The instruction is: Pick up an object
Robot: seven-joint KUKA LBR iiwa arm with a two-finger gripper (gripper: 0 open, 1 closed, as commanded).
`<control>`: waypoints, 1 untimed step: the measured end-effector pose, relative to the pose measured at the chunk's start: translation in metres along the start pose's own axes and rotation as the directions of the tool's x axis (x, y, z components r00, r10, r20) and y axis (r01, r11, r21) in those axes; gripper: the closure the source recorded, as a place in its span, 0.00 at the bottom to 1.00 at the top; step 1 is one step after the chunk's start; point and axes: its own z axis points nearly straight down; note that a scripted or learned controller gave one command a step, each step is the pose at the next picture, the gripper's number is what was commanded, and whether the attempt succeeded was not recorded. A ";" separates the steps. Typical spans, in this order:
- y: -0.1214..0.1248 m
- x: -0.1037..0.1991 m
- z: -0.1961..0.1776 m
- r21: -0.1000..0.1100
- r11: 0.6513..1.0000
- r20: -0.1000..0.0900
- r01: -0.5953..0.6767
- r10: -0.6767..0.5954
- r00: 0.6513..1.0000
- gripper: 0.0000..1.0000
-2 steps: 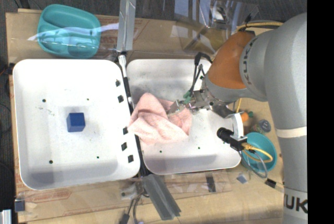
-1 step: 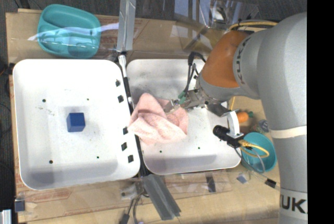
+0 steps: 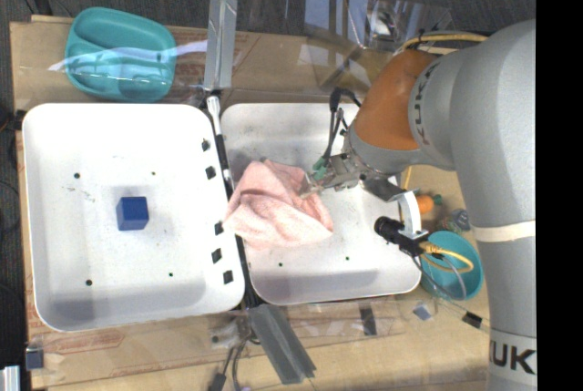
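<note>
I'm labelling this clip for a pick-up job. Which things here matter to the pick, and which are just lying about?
In play: gripper down at the pink cloth in the right bin; blue cube in the left bin.

Lying about: teal container, small teal bowl.
</note>
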 end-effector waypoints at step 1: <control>0.047 0.015 -0.116 -0.006 0.997 0.002 -0.076 0.076 0.997 1.00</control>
